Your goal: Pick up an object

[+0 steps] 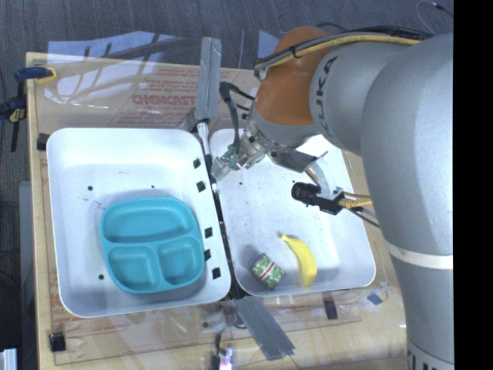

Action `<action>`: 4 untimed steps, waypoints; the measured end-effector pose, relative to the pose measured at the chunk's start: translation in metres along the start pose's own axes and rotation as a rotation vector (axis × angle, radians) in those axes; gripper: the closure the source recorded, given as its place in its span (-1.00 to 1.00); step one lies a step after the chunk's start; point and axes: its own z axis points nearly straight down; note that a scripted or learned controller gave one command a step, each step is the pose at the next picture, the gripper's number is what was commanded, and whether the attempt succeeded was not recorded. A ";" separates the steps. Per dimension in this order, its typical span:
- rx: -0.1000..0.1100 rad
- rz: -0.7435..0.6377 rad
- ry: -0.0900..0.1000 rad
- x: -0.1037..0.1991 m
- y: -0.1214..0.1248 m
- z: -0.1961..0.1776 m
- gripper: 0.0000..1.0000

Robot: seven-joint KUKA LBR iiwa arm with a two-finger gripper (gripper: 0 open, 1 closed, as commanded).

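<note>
Nearest the camera lies the banana (300, 259), yellow and curved, on the floor of the right bin (262, 206) close to its front rim. I take it as my mark for everything else. Just left of the banana, almost touching it, sits a small crumpled packet (267, 270) in green, red and white. Further left of the banana, past the divider between the bins, a blue compartment tray (152, 253) lies flat in the left bin (77, 176).

My gripper (239, 156) hangs well behind the banana and to its left, close to the back corner of the right bin near the divider. Whether it is wide, narrow or closed on anything I cannot tell; the tip is small and mixed with a greenish blur.

I judge the pick is not yet made. The banana looks the best choice. To take it well, I should come over its thick middle, turn my wrist so I close across its short width, and descend straight. I must keep off the packet, which a sideways approach could nudge. The bin rim beside the banana leaves little room on that side.

Behind the banana the bin floor is white and speckled with dark marks. Beyond the bins is the wooden bench (92, 91) under a clear sheet, with a blue clamp (35, 73) at its far left corner. Past that lies dark grey carpet (115, 14).
</note>
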 end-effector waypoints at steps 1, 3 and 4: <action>0.001 -0.049 0.000 -0.020 -0.098 -0.010 1.00; 0.001 -0.144 0.000 -0.077 -0.092 0.081 1.00; 0.001 0.231 0.001 -0.052 -0.038 0.101 1.00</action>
